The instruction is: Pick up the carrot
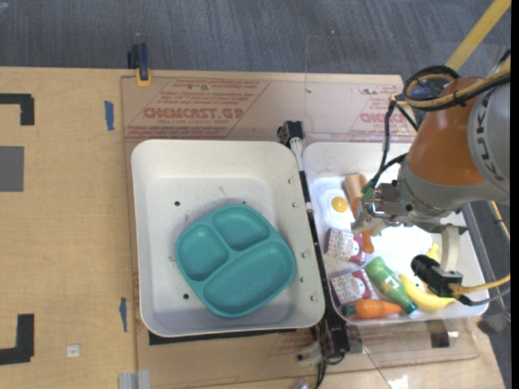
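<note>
Carrot (379, 308): lies at the near edge of the right bin (470, 310), just left of the banana (427, 297).
Gripper (366, 227): low over the right bin's middle, beside a snack packet (344, 245); open or closed, I cannot tell.
Left bin (150, 217): holds a teal divided plate (234, 259).

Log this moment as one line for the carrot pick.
phase: approach | gripper: over right bin, nothing seen held | carrot: lying at bin's near edge, beside banana | teal plate: in left bin
</note>
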